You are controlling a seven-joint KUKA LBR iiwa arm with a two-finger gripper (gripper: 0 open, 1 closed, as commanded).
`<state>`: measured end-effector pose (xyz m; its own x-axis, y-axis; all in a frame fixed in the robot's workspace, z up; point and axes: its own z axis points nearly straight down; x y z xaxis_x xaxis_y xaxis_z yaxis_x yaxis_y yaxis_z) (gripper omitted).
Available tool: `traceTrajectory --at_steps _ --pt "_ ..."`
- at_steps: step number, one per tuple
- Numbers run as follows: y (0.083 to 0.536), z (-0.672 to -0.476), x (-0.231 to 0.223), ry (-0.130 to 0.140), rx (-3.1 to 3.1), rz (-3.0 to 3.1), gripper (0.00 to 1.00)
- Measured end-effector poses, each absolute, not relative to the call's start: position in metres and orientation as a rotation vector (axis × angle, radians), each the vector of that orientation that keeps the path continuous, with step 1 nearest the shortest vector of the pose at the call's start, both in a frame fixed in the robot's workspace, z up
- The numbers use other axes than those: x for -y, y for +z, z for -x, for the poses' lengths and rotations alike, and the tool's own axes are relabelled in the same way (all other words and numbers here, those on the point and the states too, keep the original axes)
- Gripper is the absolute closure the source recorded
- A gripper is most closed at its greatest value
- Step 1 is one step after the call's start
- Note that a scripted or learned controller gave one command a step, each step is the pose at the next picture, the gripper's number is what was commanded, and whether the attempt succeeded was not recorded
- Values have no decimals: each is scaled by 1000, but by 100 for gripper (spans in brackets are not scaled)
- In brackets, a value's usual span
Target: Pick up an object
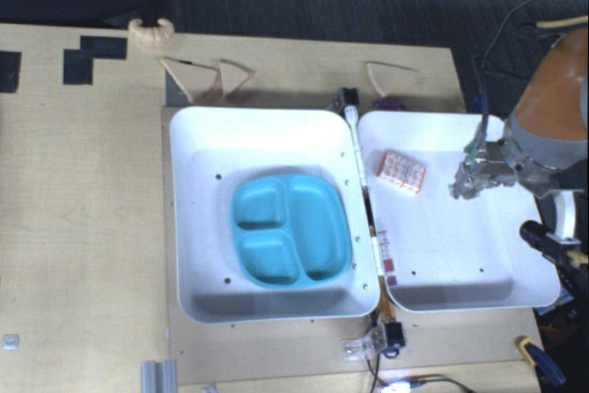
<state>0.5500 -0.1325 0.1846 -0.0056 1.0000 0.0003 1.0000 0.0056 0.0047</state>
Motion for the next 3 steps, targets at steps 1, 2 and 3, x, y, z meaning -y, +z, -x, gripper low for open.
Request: traceTrajectory --at_steps 1,2,3 --pt "159 -498 195 1 -2223 -2217 100" --pt "195 -607 158 6 -2226 -2211 100" --pt "148 -586 159 1 -2225 -2217 100"
